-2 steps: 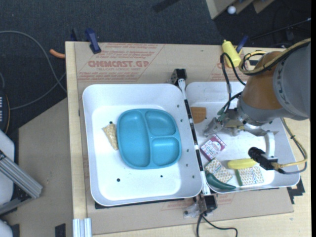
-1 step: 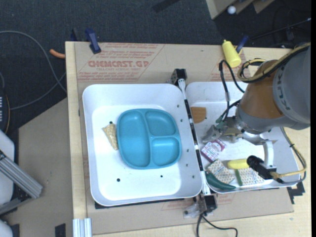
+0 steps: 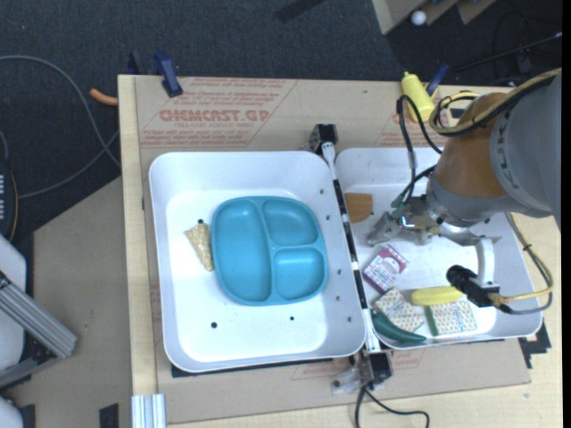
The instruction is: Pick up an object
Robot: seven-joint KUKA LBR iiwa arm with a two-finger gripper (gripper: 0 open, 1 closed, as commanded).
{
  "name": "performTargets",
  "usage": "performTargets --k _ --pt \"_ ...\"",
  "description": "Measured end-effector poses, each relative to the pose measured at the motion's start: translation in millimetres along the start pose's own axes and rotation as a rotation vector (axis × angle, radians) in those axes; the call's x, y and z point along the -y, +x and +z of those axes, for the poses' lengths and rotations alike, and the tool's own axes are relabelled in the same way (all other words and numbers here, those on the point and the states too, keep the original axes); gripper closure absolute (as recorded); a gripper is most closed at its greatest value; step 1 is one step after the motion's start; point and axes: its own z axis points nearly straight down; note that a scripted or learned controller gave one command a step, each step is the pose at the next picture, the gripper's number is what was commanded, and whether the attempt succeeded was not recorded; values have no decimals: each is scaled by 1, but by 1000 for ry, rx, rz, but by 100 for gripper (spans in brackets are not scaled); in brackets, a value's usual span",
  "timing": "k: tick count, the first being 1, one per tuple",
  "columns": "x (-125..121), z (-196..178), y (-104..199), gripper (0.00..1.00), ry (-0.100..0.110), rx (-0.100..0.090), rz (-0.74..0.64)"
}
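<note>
Bench [image 3: 223,105] is seen as a tan board with red print. A blue clip [image 3: 167,74] is fixed at its far left corner.

Left bin [image 3: 259,337] is noted with two things in it. A tan crumbly piece [image 3: 201,243] is laid just beside the left edge of a blue divided plate [image 3: 268,250], touching or nearly so (hard to tell). The plate is set near the bin's middle.

A black clamp [image 3: 323,137] is seen at the far end of the seam between the bins.

Right bin [image 3: 375,163] is crowded. A brown square [image 3: 359,206] is laid flat near its left wall. The gripper [image 3: 393,228] is placed low, just right of that square and just above a pink packet [image 3: 385,267]. Contact with either cannot be confirmed. Whether the claw is wide or narrow cannot be told, as its metal parts are blurred together, and no held thing can be made out.

Nearer the front, a patterned packet [image 3: 397,306] is overlapped by a dark green item [image 3: 397,331] at the front left corner. A yellow oblong thing [image 3: 434,296] is laid across the packet's right side, and a second patterned packet [image 3: 457,317] is just beyond it.

The right half of the bin is covered by the arm [image 3: 526,150] and its orange band [image 3: 468,163], so the bin floor beneath is hidden. A yellow-handled item [image 3: 417,92] is seen on the bench behind the bin, its lower end lost among dark cables.
</note>
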Motion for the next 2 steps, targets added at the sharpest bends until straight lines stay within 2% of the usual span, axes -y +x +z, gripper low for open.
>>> performTargets --k 1,2 --pt "5 0 9 0 3 -1 -1" --pt "5 -10 9 100 1 -1 0"
